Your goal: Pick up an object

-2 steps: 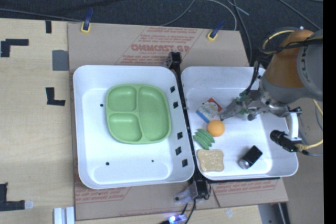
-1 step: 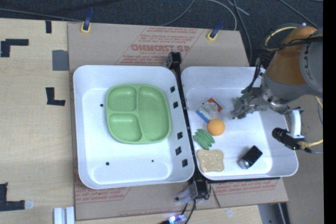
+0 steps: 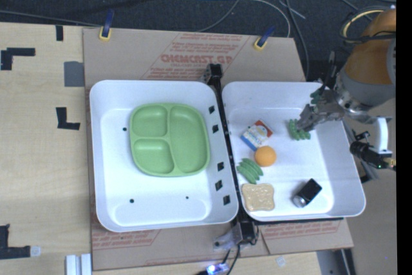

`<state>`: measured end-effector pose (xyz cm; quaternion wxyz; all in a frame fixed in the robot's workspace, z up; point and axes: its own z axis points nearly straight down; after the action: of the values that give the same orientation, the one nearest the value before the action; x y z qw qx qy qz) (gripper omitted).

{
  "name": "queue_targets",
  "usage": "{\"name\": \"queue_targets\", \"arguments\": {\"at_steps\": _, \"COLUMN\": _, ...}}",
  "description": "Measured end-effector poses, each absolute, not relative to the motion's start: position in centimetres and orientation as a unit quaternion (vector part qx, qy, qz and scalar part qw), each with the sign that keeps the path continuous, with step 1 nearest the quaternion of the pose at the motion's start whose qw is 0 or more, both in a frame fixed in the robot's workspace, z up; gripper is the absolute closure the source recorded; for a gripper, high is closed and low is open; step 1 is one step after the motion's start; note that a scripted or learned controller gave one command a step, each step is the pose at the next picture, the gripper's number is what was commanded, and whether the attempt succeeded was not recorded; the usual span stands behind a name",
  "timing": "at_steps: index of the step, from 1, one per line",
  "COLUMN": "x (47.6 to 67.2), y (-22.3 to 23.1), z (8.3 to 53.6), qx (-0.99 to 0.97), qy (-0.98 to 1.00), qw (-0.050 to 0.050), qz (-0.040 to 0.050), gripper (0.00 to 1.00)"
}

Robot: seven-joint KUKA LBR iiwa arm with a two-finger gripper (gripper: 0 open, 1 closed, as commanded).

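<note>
Green is what I lock onto first: a small leafy green piece (image 3: 298, 131) sits in the upper right part of the right bin (image 3: 335, 203), and the gripper (image 3: 306, 120) is right on top of it. From my seat the arm (image 3: 367, 67) comes in from the right edge, wrist angled down and to the left, its dark fingers ending at or just above that green piece. I cannot tell whether they are spread or closed; at this slant they merge into one dark shape, and I see nothing clearly between them, so I will not call it a grasp.

What matters for the next move is the offset. The green piece lies just down and left of the fingertips, touching or nearly so, and its long axis seems to run roughly up and down in this view, though it is too small to be sure. I judge the step in hand to be the final approach or the pinch itself.

The other candidates lie farther off in the same bin: a small blue, white and red packet (image 3: 256, 134), an orange ball (image 3: 265, 156) just below it, a green pod-like item (image 3: 250, 170), a slice of toast (image 3: 258, 197) and a black block (image 3: 308, 192) near the bottom wall. The left bin (image 3: 106, 138) carries a green divided plate (image 3: 170, 139), well apart from the arm.
</note>
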<state>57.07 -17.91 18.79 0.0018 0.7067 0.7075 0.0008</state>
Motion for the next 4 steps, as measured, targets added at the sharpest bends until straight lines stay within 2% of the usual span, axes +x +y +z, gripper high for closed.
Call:
{"name": "queue_targets", "arguments": {"at_steps": 1, "x": 57.1, "y": -17.9, "z": 22.4, "qx": 0.707, "qy": 0.708, "qw": 0.001, "qz": 0.0005, "gripper": 1.00}}
{"name": "queue_targets", "arguments": {"at_steps": 3, "x": 56.8, "y": -6.5, "z": 21.1, "qx": 0.706, "qy": 0.709, "qw": -0.001, "qz": -0.0006, "gripper": 1.00}}
{"name": "queue_targets", "arguments": {"at_steps": 4, "x": 57.1, "y": -0.4, "z": 22.0, "qx": 0.705, "qy": 0.710, "qw": -0.001, "qz": 0.0002, "gripper": 1.00}}
